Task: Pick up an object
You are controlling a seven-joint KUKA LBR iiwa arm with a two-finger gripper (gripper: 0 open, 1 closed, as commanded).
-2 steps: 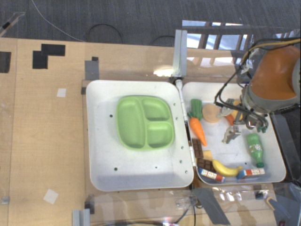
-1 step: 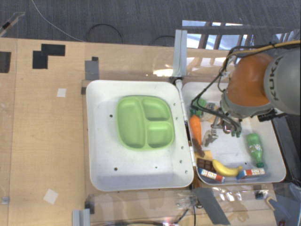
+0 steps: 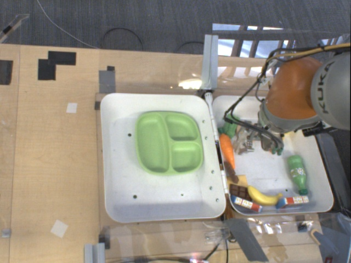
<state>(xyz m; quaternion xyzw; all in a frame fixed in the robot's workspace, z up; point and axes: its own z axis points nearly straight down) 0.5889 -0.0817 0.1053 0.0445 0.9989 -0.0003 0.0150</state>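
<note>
The arm hangs over the right bin (image 3: 323, 199), its tool (image 3: 258, 141) low in the upper-left part of that bin — whether it is wide or narrow I cannot tell, since the wrist and cables blur it. Nothing shows between its tips, so the step in hand looks like the approach, with no grasp made yet.

Candidates lie close: the carrot (image 3: 227, 153) just left of the tool along the bin's left wall, the banana (image 3: 262, 196) lower down, the green bottle (image 3: 298, 173) toward the right. The carrot hugs the wall, leaving little room there; the bottle sits with bare floor around it and looks the easier pick. The left bin (image 3: 118, 201) holds a green divided plate (image 3: 167, 142).
</note>
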